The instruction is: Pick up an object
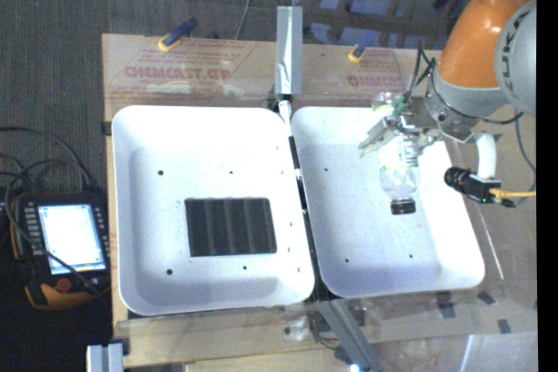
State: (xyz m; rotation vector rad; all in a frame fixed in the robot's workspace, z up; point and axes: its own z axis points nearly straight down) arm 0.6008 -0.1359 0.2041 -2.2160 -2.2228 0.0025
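From my remote seat: a handheld pendant with a lit white screen sits off the bench at 9 o'clock. The left white plastic bin holds a dark ribbed rectangular tray near its middle. In the right white bin, a clear plastic bottle with a dark cap hangs cap-down, its top pinched in the two-finger gripper, clamped on it, around 2 o'clock.
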